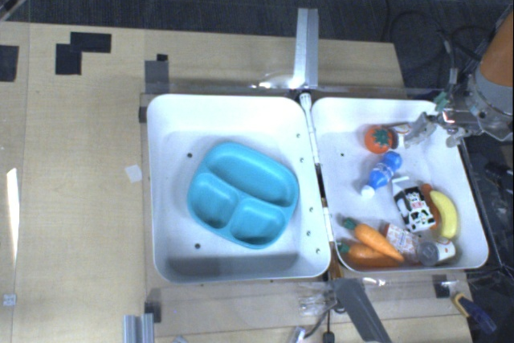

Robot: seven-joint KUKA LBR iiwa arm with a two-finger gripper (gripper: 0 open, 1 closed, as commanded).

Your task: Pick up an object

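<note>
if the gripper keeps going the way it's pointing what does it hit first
Probably the red tomato-like toy: the gripper points left toward it across the right bin. Depth is unclear, so it might pass above.

Two bins sit side by side on the counter (80,197). The left bin (173,253) holds a divided plate (242,194) near its middle. In the right bin (337,132), a tomato (379,139) lies toward the back, a small bottle (382,170) in front of it, a banana (445,213) at the right wall, and carrots (371,241) along the front. The hand (430,124) hangs over the back right corner, just right of the tomato.
</note>
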